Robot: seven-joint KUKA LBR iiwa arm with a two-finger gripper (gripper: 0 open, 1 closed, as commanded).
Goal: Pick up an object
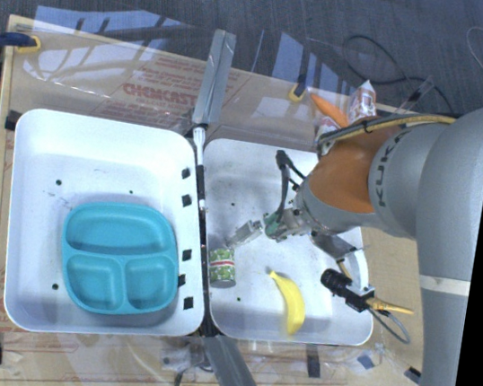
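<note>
A slanted overhead view of a bench point(106, 75) that carries two shallow white bins side by side. The left bin point(38, 155) holds one thing: a turquoise plastic tray point(117, 259) with three compartments, one long across its far side and two smaller ones across its near side, lying flat towards the bin's near half. The right bin point(244, 174) holds two loose things. One is a yellow banana point(289, 302), lying curved on the floor near the bin's near wall, right of centre. The other is a small can point(222, 268) with a green label, on its side close to the bin's left wall, just beside the divide between the two bins. One grey robot arm point(427, 171) reaches in from the right, with an orange band point(349, 173) above its wrist, and bends down over the middle of the right bin. Its gripper point(249, 231) points left and low over the bin floor – it sits just beyond the can on the far side and well left of the banana. Nothing can be seen in its grasp, and whether it is spread or closed cannot be told from this angle.
</note>
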